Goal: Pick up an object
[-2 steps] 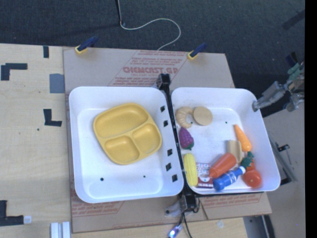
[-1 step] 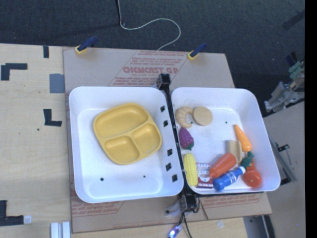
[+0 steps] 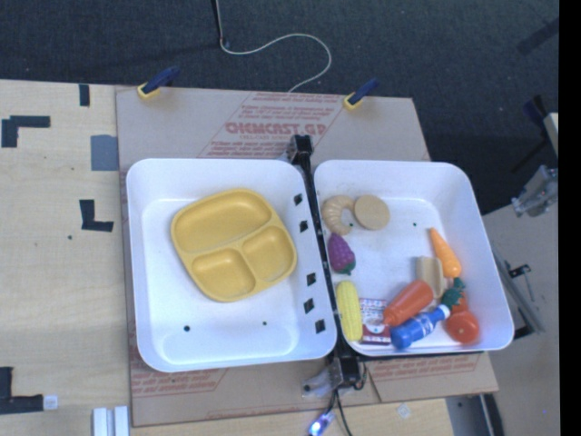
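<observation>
The right bin (image 3: 454,184) holds a jumble of toy food. A tan ring-shaped pastry (image 3: 338,213) and a round biscuit (image 3: 371,212) lie at its back left. A purple fruit (image 3: 341,254) and a yellow corn cob (image 3: 348,309) lie along the left wall. An orange carrot (image 3: 445,252), a wooden block (image 3: 428,272), a fat orange-red vegetable (image 3: 408,302), a blue bottle (image 3: 419,328) and a red tomato (image 3: 462,327) crowd the front right corner. A small red and white packet (image 3: 372,316) lies beside the corn.
The left bin (image 3: 154,307) holds a yellow three-part plate (image 3: 234,243). Both bins sit on a cardboard sheet (image 3: 272,125) held by two blue and yellow clamps (image 3: 159,82). A white cable (image 3: 272,44) loops behind. Grey hardware (image 3: 534,193) stands off the right bin's far side.
</observation>
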Robot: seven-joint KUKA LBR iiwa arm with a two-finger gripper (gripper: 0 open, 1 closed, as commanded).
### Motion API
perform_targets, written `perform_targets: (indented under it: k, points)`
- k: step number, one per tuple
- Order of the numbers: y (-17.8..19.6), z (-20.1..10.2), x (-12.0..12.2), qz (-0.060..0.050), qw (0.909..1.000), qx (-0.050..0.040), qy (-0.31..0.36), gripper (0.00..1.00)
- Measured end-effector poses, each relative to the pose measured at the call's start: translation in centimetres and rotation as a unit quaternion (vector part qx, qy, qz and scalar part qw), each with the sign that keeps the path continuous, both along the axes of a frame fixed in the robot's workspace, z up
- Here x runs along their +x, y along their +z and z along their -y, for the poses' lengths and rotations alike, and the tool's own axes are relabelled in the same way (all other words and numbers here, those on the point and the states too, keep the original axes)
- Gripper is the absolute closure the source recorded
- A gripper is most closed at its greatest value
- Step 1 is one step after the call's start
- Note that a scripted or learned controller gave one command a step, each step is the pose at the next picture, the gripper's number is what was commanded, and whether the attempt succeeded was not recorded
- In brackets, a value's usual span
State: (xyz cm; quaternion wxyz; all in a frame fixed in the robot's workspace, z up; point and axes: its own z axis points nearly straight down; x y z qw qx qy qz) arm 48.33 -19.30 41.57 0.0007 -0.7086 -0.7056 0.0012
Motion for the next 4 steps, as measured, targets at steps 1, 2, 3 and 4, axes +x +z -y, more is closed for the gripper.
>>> perform_targets:
  k: [1, 2, 3, 4]
  points:
    - [0.8, 3.2, 0.1, 0.002, 1.0, -0.0007, 0.001, 1.0]
    - [1.8, 3.1, 0.1, 0.002, 1.0, -0.001, 0.003, 1.0]
    - [11.0, -4.4, 0.5, 0.007, 1.0, -0.0005, 0.006, 1.0]
    - [12.0, 3.5, 0.0, 0.002, 1.0, -0.0017, -0.001, 1.0]
